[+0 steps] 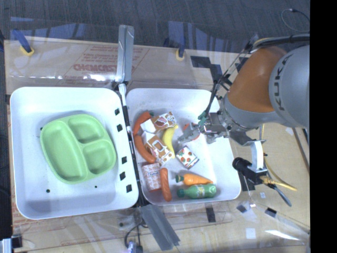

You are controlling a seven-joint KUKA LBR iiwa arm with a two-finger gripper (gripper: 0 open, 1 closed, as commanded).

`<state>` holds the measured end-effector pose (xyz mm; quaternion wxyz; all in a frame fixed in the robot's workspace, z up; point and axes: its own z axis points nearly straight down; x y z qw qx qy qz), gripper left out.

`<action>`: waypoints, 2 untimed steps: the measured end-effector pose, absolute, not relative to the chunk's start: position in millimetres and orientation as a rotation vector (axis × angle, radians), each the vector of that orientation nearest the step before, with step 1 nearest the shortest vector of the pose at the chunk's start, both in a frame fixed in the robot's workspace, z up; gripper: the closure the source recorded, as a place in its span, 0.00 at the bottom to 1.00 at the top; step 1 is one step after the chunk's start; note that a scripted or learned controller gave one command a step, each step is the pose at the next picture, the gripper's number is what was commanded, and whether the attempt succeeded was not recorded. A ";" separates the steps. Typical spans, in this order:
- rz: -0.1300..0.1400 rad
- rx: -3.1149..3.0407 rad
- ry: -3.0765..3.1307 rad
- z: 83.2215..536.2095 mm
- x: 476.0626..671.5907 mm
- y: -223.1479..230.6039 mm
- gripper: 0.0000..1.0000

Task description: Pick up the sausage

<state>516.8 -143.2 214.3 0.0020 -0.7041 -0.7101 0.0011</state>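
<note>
A long curved orange-red sausage (138, 136) lies along the left wall of the right bin (221, 101). A shorter reddish sausage-like piece (165, 184) rests near that bin's front edge. My gripper (188, 135) hangs low over the middle of the right bin, just right of a yellow banana (168, 138) and above a small red-and-white carton (186, 157). It is well to the right of the curved sausage, and nothing shows in its grip.
The right bin also holds further cartons (164, 121), a carrot (196, 179), a green bottle (198, 192) and a pale packet (151, 176). A green divided plate (79, 147) sits in the left bin (26, 194). The arm (263, 88) covers the right bin's right side.
</note>
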 end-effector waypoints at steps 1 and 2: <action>0.003 -2.517 -1.878 269.2 565.1 -142.2 0.00; -0.020 -2.289 -2.169 117.5 534.5 -104.7 0.00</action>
